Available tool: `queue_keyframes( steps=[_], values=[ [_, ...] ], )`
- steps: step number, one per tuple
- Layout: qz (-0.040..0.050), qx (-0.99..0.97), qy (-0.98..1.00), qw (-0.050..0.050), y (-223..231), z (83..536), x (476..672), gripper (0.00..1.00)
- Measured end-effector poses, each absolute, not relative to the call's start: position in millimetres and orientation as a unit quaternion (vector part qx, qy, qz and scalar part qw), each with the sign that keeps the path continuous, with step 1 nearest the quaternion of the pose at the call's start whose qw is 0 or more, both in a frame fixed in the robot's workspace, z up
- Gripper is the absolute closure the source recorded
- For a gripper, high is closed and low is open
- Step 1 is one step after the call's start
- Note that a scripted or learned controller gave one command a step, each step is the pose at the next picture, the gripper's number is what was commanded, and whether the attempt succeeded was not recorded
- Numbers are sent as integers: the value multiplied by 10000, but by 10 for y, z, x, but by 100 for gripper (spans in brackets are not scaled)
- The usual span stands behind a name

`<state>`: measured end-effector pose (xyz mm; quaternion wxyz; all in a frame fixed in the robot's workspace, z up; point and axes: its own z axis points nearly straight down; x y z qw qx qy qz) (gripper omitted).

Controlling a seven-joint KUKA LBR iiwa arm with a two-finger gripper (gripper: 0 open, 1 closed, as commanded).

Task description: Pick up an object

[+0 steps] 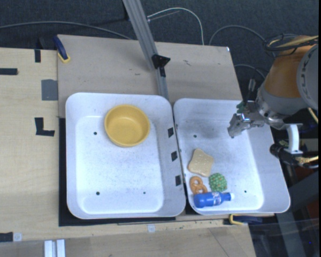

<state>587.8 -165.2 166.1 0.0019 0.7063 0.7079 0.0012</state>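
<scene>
Right bin, near corner: I list a tan bread slice, a pretzel and a green ball side by side below it, a blue bottle lying flat nearest the rim; gripper above the bin's far right part, well apart, its state I cannot tell; left bin: one yellow bowl.

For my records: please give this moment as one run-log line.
gripper: over right bin, holding nothing | bottle, bread: untouched | bowl: left bin

bench under two white bins
</scene>
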Motion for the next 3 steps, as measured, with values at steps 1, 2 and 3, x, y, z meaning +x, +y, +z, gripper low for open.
queue_keyframes(
  steps=[1, 2, 3],
  values=[
    [8, 7065, 7077, 17, -1660, 2085, 5897, 100],
    [16, 7062, 7080, 28, -1592, 2703, 5905, 100],
    [-1, 7049, 7093, -13, -981, 2594, 5798, 100]
  ],
)
